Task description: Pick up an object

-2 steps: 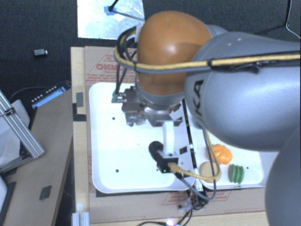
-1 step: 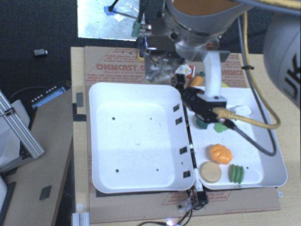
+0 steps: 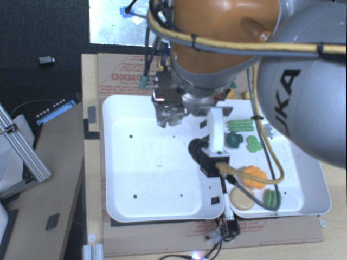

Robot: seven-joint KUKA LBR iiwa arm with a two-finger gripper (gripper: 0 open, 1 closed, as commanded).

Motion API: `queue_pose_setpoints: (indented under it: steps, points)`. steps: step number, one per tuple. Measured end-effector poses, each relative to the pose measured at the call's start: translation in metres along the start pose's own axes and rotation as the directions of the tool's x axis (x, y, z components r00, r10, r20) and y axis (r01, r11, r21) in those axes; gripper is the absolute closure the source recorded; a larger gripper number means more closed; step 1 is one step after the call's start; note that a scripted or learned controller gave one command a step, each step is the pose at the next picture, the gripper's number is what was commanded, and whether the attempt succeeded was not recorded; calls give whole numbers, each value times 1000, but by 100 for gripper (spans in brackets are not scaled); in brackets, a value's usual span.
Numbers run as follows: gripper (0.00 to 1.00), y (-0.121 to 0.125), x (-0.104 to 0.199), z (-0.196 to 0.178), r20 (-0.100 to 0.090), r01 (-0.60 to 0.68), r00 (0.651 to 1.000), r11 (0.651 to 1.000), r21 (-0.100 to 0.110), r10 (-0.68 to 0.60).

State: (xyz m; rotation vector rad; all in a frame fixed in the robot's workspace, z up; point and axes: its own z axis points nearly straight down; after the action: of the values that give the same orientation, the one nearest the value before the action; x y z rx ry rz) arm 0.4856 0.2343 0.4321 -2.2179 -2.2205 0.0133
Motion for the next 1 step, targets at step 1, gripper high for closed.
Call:
queue_pose_setpoints:
  steps: [1]
  points:
    - [100, 0, 0, 127, 2, 0, 1000, 1000, 4, 0]
